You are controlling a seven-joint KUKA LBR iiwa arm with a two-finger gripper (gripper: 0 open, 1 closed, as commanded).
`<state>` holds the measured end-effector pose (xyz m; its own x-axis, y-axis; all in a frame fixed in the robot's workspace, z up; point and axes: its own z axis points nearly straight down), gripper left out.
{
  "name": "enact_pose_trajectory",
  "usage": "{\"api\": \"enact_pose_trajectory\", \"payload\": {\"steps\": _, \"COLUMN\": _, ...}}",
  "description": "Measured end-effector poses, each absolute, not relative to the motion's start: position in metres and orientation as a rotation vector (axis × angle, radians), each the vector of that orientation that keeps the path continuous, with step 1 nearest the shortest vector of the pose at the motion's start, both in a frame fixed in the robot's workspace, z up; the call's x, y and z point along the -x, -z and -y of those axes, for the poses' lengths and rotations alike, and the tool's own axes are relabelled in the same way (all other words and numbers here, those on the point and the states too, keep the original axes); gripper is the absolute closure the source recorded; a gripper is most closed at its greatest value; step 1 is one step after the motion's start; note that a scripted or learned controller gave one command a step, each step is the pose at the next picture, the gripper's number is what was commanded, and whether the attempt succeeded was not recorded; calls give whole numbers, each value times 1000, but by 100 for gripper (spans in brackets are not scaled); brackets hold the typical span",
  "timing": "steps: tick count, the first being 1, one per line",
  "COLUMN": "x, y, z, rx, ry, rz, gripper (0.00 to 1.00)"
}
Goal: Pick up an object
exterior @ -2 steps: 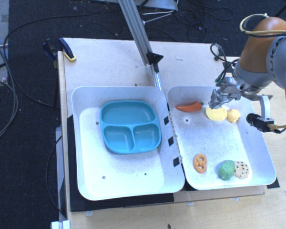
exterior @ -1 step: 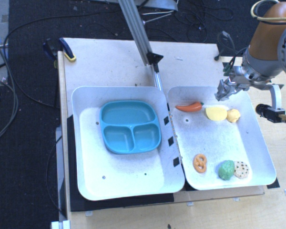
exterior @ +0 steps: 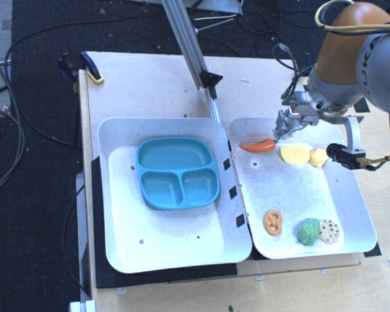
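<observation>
Two white bins, one blue tray, six food items

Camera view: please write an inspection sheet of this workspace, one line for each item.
Surface: bench bearing left bin and right bin side by side.
Job's things: in right bin, orange carrot, yellow pieces, pretzel, green ball, speckled cookie.
Clutter: blue divided tray in left bin.
Grippers: gripper low over right bin's far edge, near the carrot; nothing seen between its fingers.
Cables: black cables on the floor.
Surroundings: dark floor, metal pole.
</observation>
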<state>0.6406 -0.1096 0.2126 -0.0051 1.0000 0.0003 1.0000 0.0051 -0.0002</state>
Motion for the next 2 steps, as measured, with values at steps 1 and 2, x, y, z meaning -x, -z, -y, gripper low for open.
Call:
{"api": "enact_pose_trajectory", "payload": {"steps": 1, "x": -628, "y": -207, "z": 55, "rx": 2215, "ry": -1, "rz": 2226, "gripper": 100}}
{"api": "enact_pose_trajectory", "payload": {"steps": 2, "x": -614, "y": -222, "z": 0, "rx": 2214, "ry": 0, "rz": 2227, "gripper": 100}}
